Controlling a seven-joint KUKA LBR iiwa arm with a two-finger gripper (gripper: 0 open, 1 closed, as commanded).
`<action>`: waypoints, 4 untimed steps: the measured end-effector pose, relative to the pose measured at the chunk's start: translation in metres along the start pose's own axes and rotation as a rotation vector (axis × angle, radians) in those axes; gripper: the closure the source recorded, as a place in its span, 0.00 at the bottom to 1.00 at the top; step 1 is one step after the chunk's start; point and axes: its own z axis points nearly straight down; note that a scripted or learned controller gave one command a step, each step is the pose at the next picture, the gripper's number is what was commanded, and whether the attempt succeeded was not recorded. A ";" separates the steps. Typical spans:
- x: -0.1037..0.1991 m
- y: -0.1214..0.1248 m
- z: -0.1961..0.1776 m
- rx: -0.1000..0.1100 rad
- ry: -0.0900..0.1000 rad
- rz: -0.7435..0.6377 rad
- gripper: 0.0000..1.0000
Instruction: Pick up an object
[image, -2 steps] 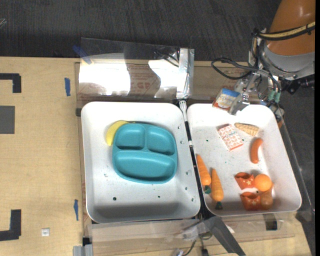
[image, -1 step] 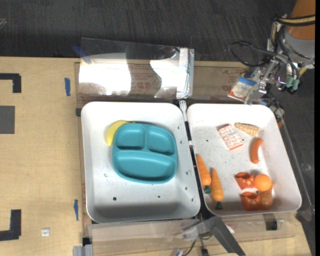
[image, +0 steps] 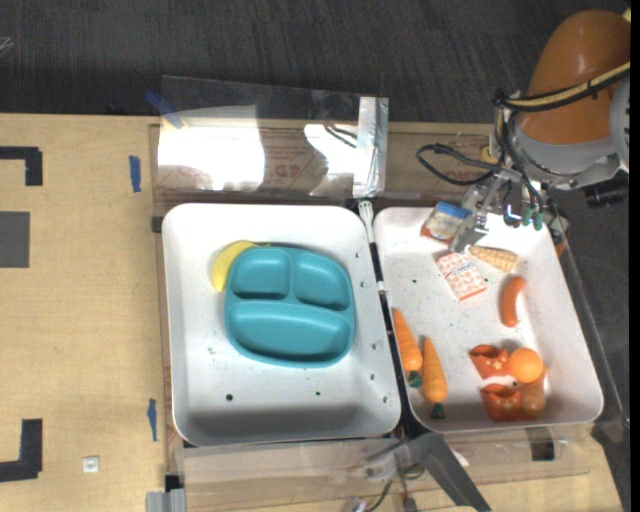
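Pale wooden bench (image: 80, 300) carries two white bins, and the red-and-white packet (image: 462, 273) in the right bin (image: 455, 335) serves as marker. The gripper (image: 478, 222) hangs just behind that packet, probably lining up on it or a neighbour. Whether it is wide or narrow cannot be told, and nothing is seen in its hold.

The toys lie loose and spread apart, likely so that each can be taken singly:
- one blue-and-white packet (image: 445, 220) behind the marker;
- one tan cracker (image: 497, 258) beside it;
- one sausage (image: 512, 300) near it;
- two carrots (image: 406, 342), one orange (image: 525, 365) and one red cup-like toy (image: 495, 385), all nearer the camera.

Well apart, the left bin (image: 190, 400) holds one teal divided plate (image: 290, 305), lying over one yellow piece (image: 228, 262).
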 end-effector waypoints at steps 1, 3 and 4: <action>0.006 0.043 -0.038 -0.004 -0.014 0.115 1.00; 0.007 0.061 -0.052 -0.005 -0.025 -0.077 1.00; 0.033 0.105 -0.055 -0.003 -0.010 -0.072 1.00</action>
